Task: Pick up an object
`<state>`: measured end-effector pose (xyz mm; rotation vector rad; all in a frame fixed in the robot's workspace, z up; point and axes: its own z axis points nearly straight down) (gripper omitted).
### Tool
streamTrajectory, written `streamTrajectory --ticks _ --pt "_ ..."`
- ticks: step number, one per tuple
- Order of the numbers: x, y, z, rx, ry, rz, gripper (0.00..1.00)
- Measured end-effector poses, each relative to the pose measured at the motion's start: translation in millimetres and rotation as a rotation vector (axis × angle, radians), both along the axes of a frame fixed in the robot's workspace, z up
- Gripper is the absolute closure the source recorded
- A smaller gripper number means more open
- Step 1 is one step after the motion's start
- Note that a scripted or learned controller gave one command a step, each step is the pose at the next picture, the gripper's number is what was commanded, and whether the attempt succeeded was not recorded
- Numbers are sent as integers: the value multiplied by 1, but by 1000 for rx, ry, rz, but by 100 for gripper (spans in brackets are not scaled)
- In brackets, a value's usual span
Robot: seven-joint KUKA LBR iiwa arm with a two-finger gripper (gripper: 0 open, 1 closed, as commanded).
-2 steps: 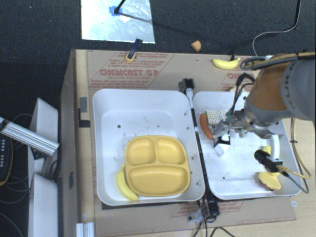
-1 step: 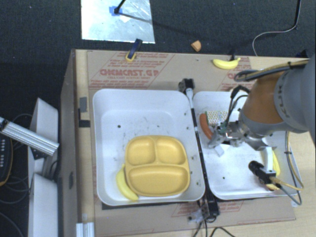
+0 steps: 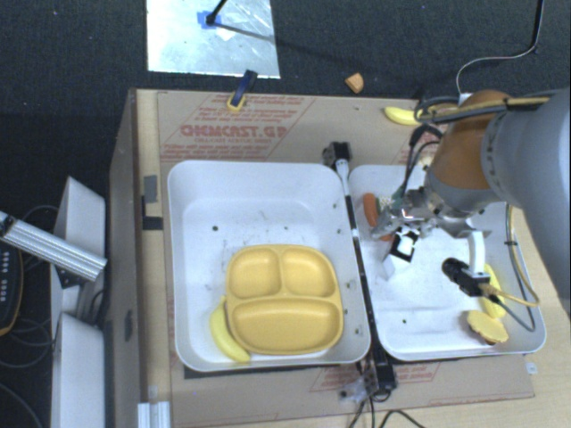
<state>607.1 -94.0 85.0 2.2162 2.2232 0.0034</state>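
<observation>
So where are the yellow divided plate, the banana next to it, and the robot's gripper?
Yellow divided plate [image 3: 284, 298], camera view, on the ridge between its compartments.
Banana [image 3: 223, 335], camera view, on its curved middle, by the plate's lower left edge.
Gripper [image 3: 403, 235], camera view, at its fingertips over the right bin.

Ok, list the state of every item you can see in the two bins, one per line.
Yellow divided tray: lying flat and upright in the left bin, compartments bare.
Banana: lying at the tray's lower left edge, partly tucked under it.
Orange-red sausage-shaped piece: lying in the right bin near the divider.
Yellow toy pieces: resting in the right bin's lower right corner.
Gripper: lowered into the right bin.
</observation>
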Motion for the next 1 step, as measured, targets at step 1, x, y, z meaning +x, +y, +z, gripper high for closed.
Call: streamTrajectory --ticks 1 --pt "1 0 11 0 -2 1 100"
